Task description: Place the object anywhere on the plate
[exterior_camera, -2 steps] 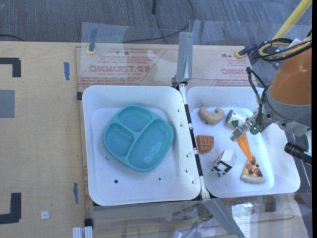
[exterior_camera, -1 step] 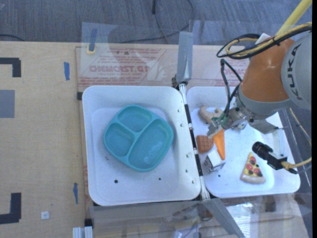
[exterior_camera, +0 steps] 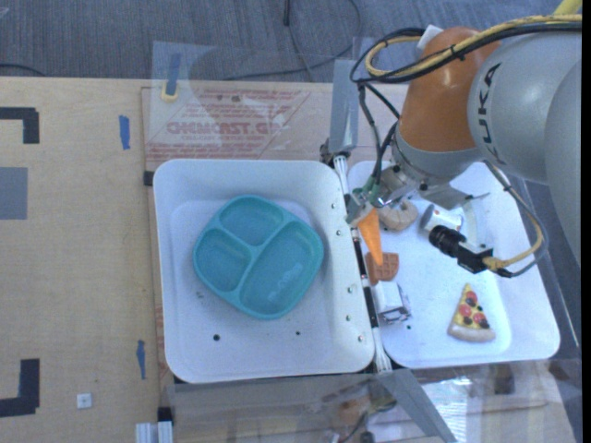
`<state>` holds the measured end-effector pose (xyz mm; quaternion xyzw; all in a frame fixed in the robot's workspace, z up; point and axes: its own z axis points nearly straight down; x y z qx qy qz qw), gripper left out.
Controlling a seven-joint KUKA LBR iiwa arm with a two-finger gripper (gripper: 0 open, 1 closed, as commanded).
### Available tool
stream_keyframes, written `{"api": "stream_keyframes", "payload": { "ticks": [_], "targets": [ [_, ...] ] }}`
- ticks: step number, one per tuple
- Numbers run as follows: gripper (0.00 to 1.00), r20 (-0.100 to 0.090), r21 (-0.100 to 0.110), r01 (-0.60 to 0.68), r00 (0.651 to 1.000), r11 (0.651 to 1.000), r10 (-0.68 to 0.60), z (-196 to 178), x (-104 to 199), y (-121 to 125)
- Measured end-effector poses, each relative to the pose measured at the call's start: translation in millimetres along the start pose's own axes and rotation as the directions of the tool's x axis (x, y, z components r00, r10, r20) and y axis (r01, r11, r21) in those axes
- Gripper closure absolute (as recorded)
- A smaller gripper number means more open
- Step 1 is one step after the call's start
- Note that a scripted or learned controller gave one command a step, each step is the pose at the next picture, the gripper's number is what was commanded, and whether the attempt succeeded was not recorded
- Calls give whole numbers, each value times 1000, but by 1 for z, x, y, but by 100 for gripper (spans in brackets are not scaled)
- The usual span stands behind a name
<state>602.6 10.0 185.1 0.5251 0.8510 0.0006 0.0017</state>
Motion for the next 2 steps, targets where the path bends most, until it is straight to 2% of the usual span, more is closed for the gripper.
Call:
{"api": "stream_keyframes", "payload": {
  "ticks": [1,2],
  "targets": [
    [100,-3,3,41,999,999,-41,-8,61,3],
    [0,-3,3,41,999,999,-41,-8,61,3]
  ]
}}
